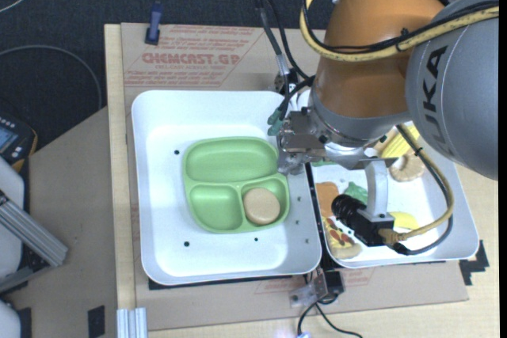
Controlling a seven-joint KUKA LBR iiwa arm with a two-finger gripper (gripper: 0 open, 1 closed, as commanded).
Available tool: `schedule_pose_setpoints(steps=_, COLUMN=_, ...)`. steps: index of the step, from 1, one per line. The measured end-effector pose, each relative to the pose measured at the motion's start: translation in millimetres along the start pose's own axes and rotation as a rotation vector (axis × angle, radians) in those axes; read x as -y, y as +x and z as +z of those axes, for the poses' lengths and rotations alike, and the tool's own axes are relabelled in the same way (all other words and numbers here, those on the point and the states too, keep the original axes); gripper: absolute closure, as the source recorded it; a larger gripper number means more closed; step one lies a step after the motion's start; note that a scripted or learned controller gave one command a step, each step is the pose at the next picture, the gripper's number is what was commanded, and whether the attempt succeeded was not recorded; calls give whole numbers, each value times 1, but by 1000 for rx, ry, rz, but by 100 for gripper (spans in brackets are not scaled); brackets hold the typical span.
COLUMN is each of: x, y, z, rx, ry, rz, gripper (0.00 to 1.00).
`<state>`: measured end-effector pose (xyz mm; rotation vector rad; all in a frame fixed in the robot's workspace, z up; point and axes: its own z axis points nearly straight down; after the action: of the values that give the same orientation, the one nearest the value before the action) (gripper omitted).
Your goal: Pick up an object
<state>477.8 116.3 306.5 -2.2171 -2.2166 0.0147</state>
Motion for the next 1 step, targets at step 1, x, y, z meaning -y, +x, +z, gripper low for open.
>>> schedule_pose_setpoints(steps=1, x=-1, y=-30, z=-112, rx=-4, ry=-25, rz=1, gripper=100)
